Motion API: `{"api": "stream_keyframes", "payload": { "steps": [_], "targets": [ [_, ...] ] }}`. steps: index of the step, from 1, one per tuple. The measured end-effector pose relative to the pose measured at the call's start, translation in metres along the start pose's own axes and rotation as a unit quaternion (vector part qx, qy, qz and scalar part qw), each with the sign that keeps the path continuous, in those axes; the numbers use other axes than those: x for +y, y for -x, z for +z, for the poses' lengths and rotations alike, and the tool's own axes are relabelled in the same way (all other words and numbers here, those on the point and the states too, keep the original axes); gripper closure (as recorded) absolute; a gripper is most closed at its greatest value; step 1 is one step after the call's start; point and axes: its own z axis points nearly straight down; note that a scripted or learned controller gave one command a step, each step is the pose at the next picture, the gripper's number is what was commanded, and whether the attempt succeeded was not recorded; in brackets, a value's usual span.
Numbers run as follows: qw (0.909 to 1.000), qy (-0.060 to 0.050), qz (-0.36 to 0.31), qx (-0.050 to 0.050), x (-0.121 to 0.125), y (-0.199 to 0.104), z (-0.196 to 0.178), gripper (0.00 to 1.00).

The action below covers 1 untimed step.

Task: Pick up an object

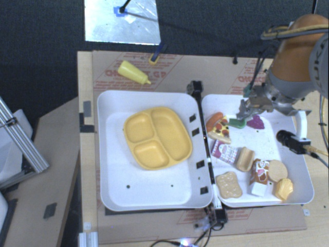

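Dark carpet surrounds a cardboard-topped bench [169, 66] bearing two shallow white bins; all places below are given from the yellow divided tray.

- Metal sheet [122, 13]: on the carpet well above the tray.
- Yellow squeeze bottle [133, 72]: lying on the cardboard above the tray, outside the bins.
- Left bin [110, 153]: holds the yellow divided tray [157, 137], three compartments, near its middle.
- Right bin [303, 181]: just right of the tray's bin, holding toy foods.
- Pizza slice [220, 133] and red-orange piece [215, 120]: right of the tray, at the right bin's near-left edge.
- Purple-and-white packet [222, 151], bread roll [245, 158], cracker [229, 184]: right and lower.
- Green piece [237, 122] and purple piece [255, 121]: farther right, directly below the gripper.
- Carton [260, 178], round tan biscuit [278, 170], yellow piece [283, 189]: far lower right.
- Gripper [249, 110]: upper right of the tray, low over the green and purple pieces; whether its fingers are spread or closed cannot be told.
- Arm [300, 55]: grey with orange band, far right.
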Motion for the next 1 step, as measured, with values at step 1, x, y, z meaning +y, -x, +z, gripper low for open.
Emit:
{"api": "stream_keyframes", "payload": {
  "steps": [1],
  "targets": [
    [1.0, -0.001, 0.0, 0.0, -0.0208, -0.056, 0.0139, 1.0]
  ]
}}
